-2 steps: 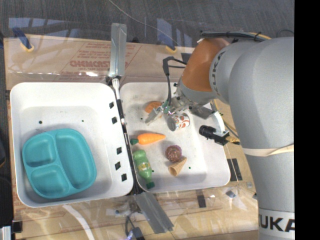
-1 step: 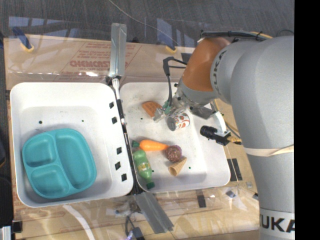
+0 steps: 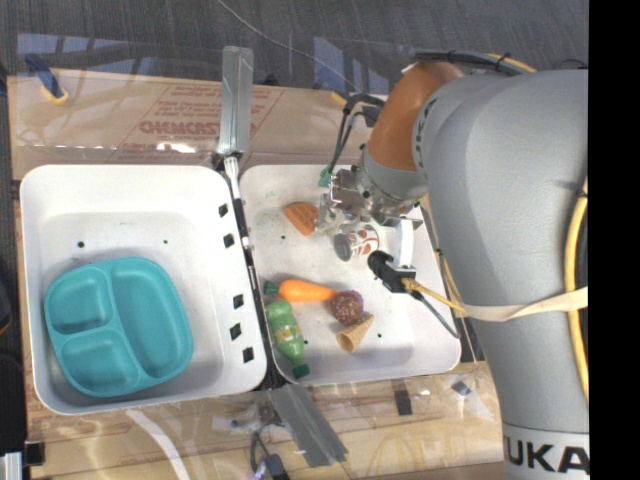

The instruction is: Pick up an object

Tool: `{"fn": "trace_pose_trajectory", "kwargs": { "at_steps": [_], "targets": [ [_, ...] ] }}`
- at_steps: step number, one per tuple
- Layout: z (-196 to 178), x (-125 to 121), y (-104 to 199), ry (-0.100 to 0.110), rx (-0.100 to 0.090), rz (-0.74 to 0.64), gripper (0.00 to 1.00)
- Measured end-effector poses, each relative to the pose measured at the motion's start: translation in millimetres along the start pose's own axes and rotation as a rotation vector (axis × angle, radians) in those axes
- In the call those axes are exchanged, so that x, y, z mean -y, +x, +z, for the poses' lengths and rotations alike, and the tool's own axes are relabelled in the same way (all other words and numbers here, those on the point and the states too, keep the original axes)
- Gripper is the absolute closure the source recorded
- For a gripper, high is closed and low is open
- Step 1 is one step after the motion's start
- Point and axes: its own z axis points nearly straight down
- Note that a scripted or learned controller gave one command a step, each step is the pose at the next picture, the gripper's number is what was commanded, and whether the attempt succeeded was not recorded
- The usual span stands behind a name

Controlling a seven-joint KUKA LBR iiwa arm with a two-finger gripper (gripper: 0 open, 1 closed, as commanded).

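Note:
The gripper reaches down into the right bin, near its upper middle. Just left of it lies an orange-brown wedge, like a bread slice. A small white and red object sits right under the gripper; I cannot tell whether it is between the fingers. Lower in the same bin lie an orange carrot, a green bottle and an ice cream cone with a dark scoop.
The left bin holds a teal divided plate. A metal divider runs between the bins. The large grey arm covers the right bin's right side. Cardboard lies behind the bins.

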Motion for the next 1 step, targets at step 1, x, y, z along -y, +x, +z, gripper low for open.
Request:
{"fn": "trace_pose_trajectory", "kwargs": {
  "at_steps": [1],
  "targets": [
    [21.0,-14.3,38.0,-0.003,-0.002,0.403,1.00]
  ]
}}
